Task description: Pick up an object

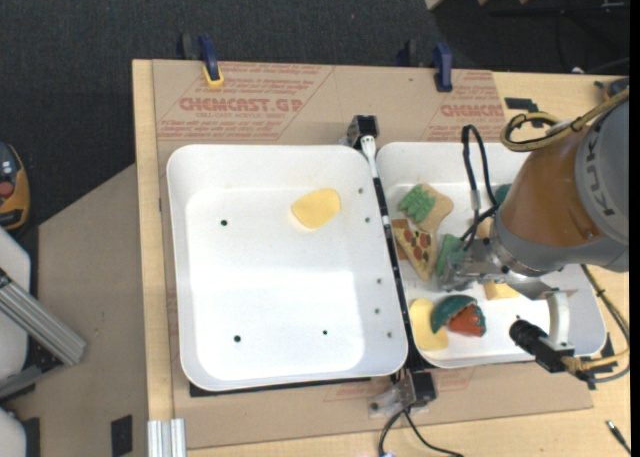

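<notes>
My gripper (455, 267) is down in the right bin (590, 330), at the end of the grey arm with its orange band (545, 180). It sits over a pile of toy food: a pizza slice (413, 241), a small dark green piece (446, 248) touching the gripper's left side, and a light green piece (423, 202) further back. Just in front of the gripper lie a red and teal piece (463, 316) and a pale yellow piece (424, 326). A small yellow bit (498, 291) shows under the wrist.
The left bin (200, 245) holds one yellow, rounded piece (316, 208) near its back right. A black divider (385, 235) runs between the bins. Black cables (470, 160) loop over the right bin's back. Blue clamps (441, 65) hold the board's far edge.
</notes>
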Action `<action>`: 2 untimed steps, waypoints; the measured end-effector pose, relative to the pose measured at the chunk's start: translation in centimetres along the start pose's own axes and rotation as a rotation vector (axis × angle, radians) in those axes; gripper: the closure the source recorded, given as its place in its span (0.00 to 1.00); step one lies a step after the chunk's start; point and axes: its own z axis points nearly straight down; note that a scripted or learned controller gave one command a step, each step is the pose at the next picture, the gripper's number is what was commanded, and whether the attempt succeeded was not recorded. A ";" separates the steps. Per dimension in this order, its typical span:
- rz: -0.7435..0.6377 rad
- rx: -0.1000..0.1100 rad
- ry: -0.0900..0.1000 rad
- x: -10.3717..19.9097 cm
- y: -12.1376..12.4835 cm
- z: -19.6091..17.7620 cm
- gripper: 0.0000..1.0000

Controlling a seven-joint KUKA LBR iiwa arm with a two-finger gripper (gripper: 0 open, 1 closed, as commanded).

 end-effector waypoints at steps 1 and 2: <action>-0.009 -0.014 0.000 4.0 7.8 -9.5 1.00; -0.002 0.001 0.000 3.7 7.2 -8.8 0.00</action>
